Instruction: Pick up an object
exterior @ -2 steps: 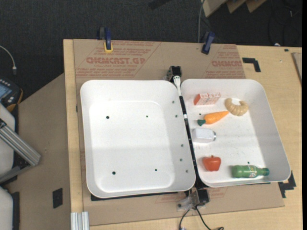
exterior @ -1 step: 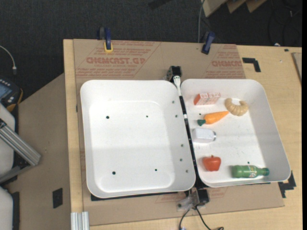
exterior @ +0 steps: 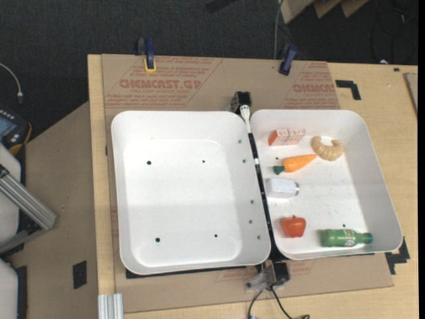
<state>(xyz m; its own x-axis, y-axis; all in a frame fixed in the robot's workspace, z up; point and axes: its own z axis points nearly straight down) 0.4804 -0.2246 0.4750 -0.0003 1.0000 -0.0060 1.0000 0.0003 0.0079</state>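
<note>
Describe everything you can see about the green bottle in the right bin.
The small green bottle lies on its side on the floor of the right white shallow bin, near that bin's front right corner. Its body looks like glossy green plastic with a lighter label band around the middle, and its narrower neck end points to the right. It sits apart from the red tomato-shaped toy to its left; it seems to touch only the bin floor.
</note>
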